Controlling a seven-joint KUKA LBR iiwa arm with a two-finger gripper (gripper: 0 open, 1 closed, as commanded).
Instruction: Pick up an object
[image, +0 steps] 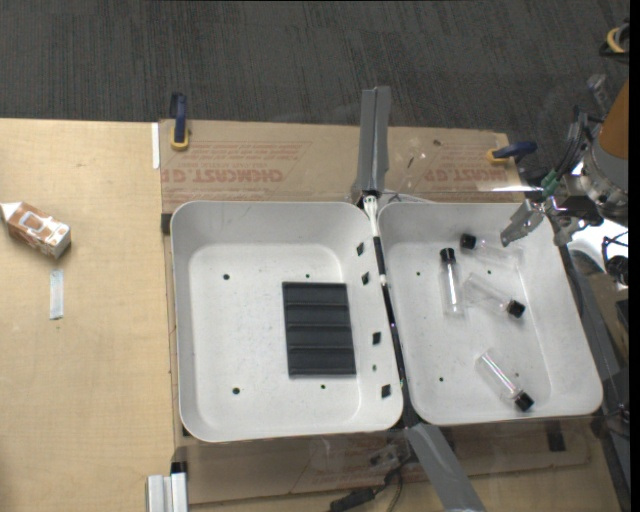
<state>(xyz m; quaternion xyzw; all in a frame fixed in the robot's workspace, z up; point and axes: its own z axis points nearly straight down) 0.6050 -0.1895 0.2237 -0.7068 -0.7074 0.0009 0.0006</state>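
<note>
The gripper (540, 215) hangs over the right bin's (590, 400) top right corner, jaw state impossible to tell, so it should probably drop over 1 of the 4 clear tubes (451, 280) and pinch across it.

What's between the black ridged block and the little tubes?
In the camera view, the two bins' touching rims run between the black ridged block and the clear tubes.

Clear black-capped vials (452, 280) in right bin (570, 330)
</note>
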